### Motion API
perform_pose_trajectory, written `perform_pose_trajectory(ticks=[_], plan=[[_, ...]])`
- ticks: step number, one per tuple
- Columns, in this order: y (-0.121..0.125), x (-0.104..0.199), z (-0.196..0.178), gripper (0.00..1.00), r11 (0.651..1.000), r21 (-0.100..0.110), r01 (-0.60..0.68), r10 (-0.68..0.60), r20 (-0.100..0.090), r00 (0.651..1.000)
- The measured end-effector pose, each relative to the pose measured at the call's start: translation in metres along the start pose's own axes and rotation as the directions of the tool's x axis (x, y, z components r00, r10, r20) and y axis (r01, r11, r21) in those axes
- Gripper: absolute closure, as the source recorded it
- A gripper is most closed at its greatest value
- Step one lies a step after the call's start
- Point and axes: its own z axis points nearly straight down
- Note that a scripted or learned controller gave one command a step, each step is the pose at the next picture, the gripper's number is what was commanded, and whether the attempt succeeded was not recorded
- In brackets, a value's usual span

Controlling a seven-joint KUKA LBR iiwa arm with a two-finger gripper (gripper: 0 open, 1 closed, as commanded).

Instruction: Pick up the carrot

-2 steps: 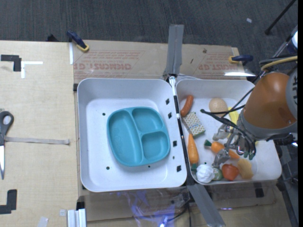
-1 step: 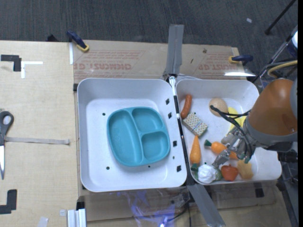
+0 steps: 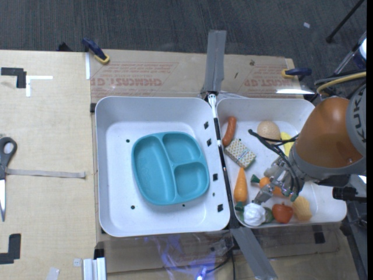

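While the grey arm [image 3: 341, 139] with its orange band reaches in from three o'clock, its gripper [image 3: 278, 184] hangs low over the right bin [image 3: 317, 214]; whether the jaws are open or closed cannot be told, and nothing shows plainly between them. Two shallow white bins sit side by side. One teal divided plate [image 3: 171, 168] with three compartments lies in the left bin [image 3: 111, 156]. In the right bin lies one carrot [image 3: 240, 185], pointing roughly twelve to six, near the bin's inner wall at about nine o'clock from the gripper, apart from it. Around it: one reddish sausage [image 3: 229, 130] at twelve o'clock, one speckled box [image 3: 240, 153] between sausage and carrot, one pale egg-like ball [image 3: 268, 129], one white lump [image 3: 254, 214] at six o'clock, one red tomato-like piece [image 3: 282, 213] and one tan piece [image 3: 302, 208] beside it. Mirrored red lettering on the cardboard sheet [image 3: 175, 77] behind the bins is too faint to read. The bench [image 3: 46, 133] is pale wood, with two blue clamps [image 3: 95, 49] at its far edge, one pair of scissors [image 3: 4, 174] at nine o'clock, and dark carpet [image 3: 145, 10] beyond.
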Motion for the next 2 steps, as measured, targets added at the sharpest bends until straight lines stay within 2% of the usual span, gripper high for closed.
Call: perform_pose_trajectory(ticks=[1, 2], plan=[[0.001, 0.0, -0.008, 1.0, 1.0, 0.0, 0.004, -0.004, -0.005, 1.0], [0.049, 0.039, -0.095, 1.0, 0.958, 0.014, -0.285, 0.285, -0.022, 0.958]])
